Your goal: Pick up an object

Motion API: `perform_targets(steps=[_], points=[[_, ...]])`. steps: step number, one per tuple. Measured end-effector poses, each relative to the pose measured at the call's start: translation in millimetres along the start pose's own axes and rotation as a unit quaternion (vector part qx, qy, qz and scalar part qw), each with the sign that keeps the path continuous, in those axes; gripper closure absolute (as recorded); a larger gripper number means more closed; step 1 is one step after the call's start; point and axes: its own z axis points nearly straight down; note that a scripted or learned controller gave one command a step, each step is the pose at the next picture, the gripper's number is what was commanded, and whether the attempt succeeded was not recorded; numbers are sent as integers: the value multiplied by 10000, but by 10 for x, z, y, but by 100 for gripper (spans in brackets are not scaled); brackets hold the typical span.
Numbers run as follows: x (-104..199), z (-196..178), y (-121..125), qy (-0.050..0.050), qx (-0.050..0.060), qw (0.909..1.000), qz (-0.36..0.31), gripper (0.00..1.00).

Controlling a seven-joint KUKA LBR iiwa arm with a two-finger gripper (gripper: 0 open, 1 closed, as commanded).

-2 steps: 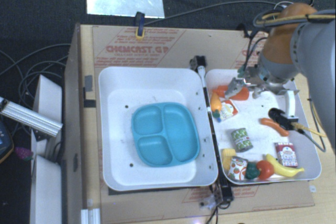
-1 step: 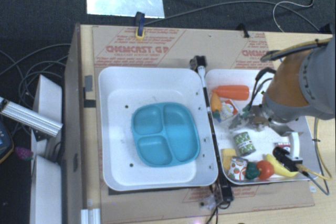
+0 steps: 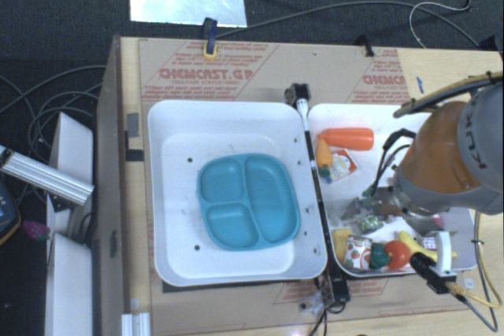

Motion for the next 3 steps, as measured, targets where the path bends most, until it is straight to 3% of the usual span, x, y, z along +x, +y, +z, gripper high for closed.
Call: perform_targets(steps=[1,2,3], points=[[-131,113,432,-6,-8,10000,-9,0],[15,117,184,-1,1,10000,-3,0],[-128,-741,367,-9,-21,10000,-14,0]])
